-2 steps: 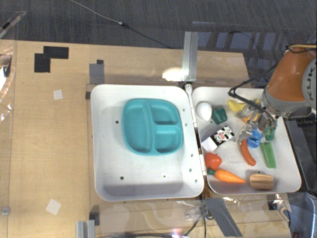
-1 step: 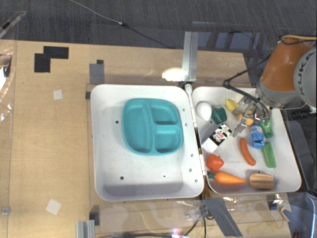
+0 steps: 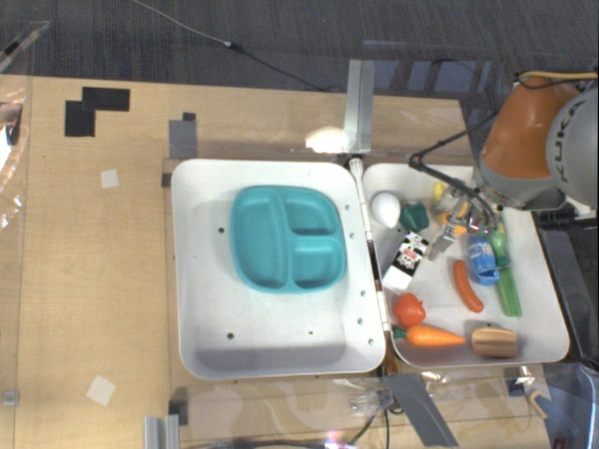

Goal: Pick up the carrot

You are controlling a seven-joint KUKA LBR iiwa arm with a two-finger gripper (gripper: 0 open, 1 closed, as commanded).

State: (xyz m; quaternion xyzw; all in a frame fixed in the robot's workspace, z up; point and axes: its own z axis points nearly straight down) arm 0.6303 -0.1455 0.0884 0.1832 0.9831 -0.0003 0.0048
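The carrot (image 3: 435, 337) lies on its side along the near wall of the right bin (image 3: 552, 330), between a red tomato (image 3: 408, 308) and a bread roll (image 3: 493, 341). I judge it light, stiff and smooth, best pinched across its thick middle. My claw (image 3: 449, 227) hangs well behind the carrot; how wide it stands, I cannot tell.

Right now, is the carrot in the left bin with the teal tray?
No, the carrot lies in the right bin near its front edge, between a tomato and a bread roll.
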